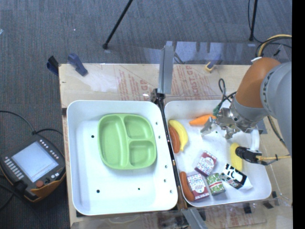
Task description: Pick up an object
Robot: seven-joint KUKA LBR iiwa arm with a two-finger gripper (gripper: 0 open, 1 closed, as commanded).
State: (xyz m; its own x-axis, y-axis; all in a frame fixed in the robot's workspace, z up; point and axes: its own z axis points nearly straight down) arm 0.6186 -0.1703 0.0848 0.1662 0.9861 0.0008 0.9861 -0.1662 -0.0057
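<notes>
- Reaching in from the right over the right-hand bin (265, 175), grey arm (281, 94) with its orange band bending down toward the bin's upper part.
- Hanging low above the bin floor, gripper (217, 126) with its two fingers spread apart and gripping nothing.
- Lying just beside the gripper's left finger, orange carrot (200, 120), pointing toward the bin's left wall.
- Resting against the left wall of the same bin, yellow banana (179, 132), with an orange-brown sausage-like piece (175, 140) touching its left side.
- Sitting below the gripper, near mid-bin, small red-and-white carton (205, 163).
- Crowding the lower edge: a red carton (197, 185), a green carton (216, 183), a black-and-white packet (236, 176), and a second sausage-like piece (186, 187) at the red carton's left.
- Lying at the right, partly under a cable, yellow corn-like item (235, 156).
- Occupying the left-hand bin (81, 175), green divided plate (127, 140), lying flat.
- Sitting on the floor left of the bench, teach pendant (32, 168).
</notes>
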